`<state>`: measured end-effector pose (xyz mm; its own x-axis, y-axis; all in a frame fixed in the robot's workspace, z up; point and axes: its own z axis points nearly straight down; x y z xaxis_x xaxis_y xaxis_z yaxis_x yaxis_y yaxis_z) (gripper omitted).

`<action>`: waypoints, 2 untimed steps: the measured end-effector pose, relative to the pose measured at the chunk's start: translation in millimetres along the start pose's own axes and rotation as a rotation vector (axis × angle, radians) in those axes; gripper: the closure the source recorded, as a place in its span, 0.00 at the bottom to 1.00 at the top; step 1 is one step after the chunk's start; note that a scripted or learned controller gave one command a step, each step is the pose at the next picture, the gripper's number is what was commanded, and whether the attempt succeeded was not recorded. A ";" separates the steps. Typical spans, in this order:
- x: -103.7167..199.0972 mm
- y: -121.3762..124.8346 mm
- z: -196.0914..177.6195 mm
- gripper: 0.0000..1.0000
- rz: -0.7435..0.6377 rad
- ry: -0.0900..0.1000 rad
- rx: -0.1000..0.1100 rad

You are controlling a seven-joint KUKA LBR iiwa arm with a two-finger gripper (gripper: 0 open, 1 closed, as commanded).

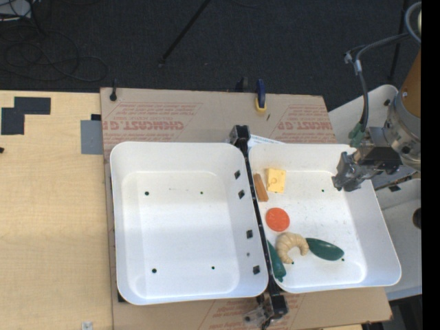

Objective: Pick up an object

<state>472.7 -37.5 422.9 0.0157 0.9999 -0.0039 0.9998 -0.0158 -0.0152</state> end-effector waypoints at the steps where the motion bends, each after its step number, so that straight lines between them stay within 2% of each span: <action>1: -13.2 2.4 -94.2 1.00 -0.016 0.003 -0.023; 2: -47.2 2.3 -115.8 1.00 -0.014 0.003 -0.015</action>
